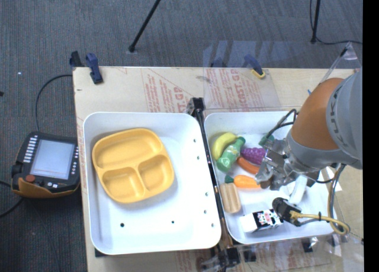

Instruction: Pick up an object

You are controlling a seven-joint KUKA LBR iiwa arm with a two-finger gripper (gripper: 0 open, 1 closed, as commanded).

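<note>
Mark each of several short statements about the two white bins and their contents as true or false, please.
1. The yellow three-compartment plastic tray lies in the left white bin. True.
2. The yellow toy banana lies in the left bin. False: it lies in the right white bin.
3. The orange toy carrot is in the right bin. True.
4. The tray holds the purple toy grapes. False: they lie in the right bin.

bins — 2, white: left point(100, 229), right point(237, 235) | tray point(133, 164) — 1, yellow, three compartments | banana point(221, 142) — 1 | green bottle point(230, 154) — 1 | grapes point(253, 154) — 1 purple bunch | carrot point(244, 182) — 1 | tan block point(230, 198) — 1 | white box point(259, 221) — 1 | blue clamps — 2: point(93, 68), point(253, 66)
</note>
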